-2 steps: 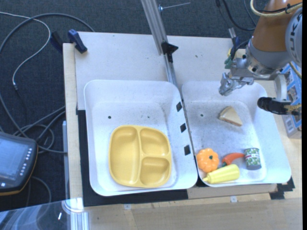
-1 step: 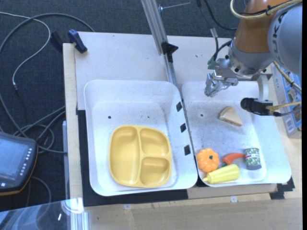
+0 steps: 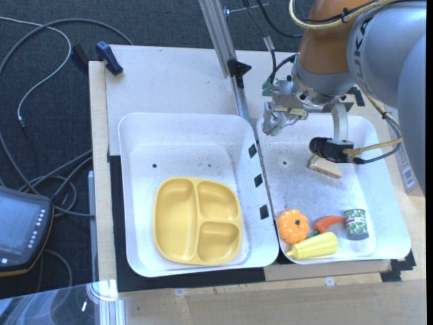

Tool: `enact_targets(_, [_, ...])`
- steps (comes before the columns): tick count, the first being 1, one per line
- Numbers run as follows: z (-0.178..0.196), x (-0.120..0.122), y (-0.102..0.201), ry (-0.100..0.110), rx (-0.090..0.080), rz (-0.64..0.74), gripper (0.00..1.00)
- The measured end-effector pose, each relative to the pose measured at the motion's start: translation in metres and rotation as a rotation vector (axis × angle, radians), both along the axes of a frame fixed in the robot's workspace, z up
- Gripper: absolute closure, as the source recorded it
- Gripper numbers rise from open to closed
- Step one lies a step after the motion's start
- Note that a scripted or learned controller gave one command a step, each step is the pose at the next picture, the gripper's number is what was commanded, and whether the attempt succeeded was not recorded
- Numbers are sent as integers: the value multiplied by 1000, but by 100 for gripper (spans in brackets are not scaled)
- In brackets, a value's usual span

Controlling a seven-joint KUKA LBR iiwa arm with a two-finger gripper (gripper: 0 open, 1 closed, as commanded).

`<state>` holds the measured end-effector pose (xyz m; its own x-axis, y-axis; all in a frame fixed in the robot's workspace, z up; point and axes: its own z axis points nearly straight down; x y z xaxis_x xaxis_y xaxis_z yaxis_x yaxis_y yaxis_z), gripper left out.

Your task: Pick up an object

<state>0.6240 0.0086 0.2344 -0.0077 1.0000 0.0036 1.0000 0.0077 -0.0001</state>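
The arm (image 3: 379,39) is cut off by the top and right edges, so only its orange band and part of its grey body show. The hand (image 3: 276,120) is small and dark against the bin wall; whether its fingers stand apart cannot be told. The carrot (image 3: 329,222) lies partly behind the corn (image 3: 315,246), with only 1 curved end showing. The label on the can (image 3: 355,223) is too small to read. The black device (image 3: 20,230) is cropped by the left edge. The slanted metal pole (image 3: 216,26) runs out past the top edge.
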Motion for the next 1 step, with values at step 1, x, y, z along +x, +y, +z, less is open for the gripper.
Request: enact_targets(1, [10, 5, 59, -3, 0, 0, 100])
